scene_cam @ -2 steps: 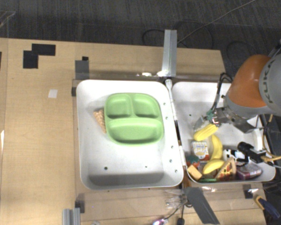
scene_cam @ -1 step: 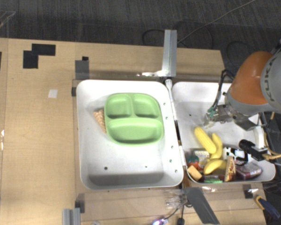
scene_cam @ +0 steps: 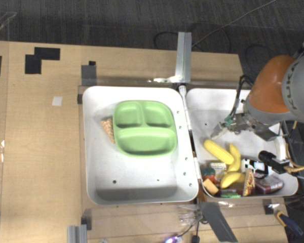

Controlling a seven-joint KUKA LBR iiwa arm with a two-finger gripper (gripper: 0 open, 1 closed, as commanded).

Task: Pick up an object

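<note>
Yellow bananas (scene_cam: 224, 158) lie in the right bin (scene_cam: 207, 105), near its front edge, the long one slanting from upper left to lower right. Above them the jaws (scene_cam: 228, 123) hover; their state is unclear.

- Green divided plate (scene_cam: 144, 127) is lying in the white left bin (scene_cam: 99, 151).
- Yellow bananas (scene_cam: 225, 159) are showing in the white right bin (scene_cam: 206, 105).
- Orange band (scene_cam: 271, 85) is topping the grey arm (scene_cam: 300, 87).
</note>
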